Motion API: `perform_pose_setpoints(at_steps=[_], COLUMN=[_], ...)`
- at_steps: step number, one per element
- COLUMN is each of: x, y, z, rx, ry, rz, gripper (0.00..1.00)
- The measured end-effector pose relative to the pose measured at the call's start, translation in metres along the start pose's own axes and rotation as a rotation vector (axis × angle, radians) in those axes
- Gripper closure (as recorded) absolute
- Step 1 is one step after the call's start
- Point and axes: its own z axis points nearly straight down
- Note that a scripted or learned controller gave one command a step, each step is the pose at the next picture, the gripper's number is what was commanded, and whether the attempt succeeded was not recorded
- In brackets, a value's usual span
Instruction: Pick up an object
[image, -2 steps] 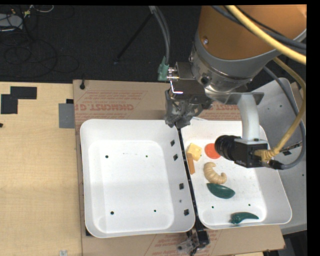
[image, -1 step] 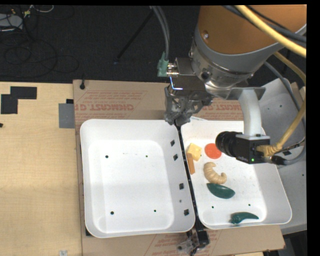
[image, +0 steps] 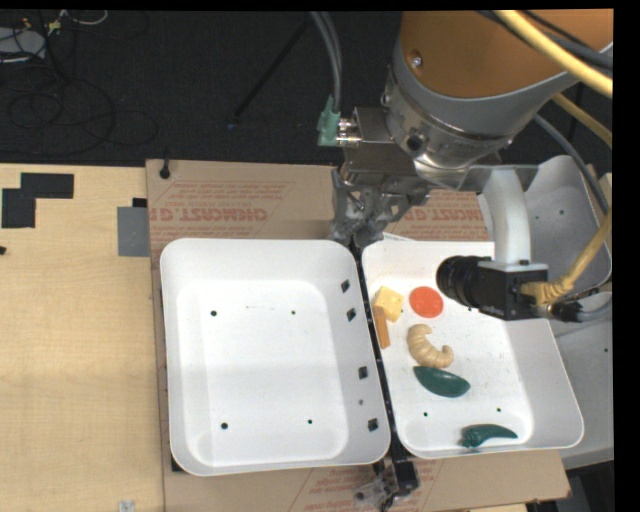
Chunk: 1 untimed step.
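Claw (image: 362, 225), grip state unclear, above bins' divider; tan croissant (image: 429, 346) lengthwise toward lower right.

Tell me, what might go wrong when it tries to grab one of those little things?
The yellow piece, orange stick and croissant-shaped piece lie close together, so the gripper may catch two or nudge one aside. The yellow piece and stick also lie beside the right bin's wall, which could block a finger.

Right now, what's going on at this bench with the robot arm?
A grey and orange arm reaches in over two white bins, its gripper hanging above the far edge where they meet. It holds nothing. The right bin holds a yellow block, a red disc, a tan curved piece and two dark green pieces.
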Motion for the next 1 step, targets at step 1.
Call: perform_pose_setpoints(at_steps=[1], x=[0.0005], y=[0.0001], z=[-0.0094], rx=[0.004], ry=[-0.001], rz=[-0.004], gripper=[1.0])
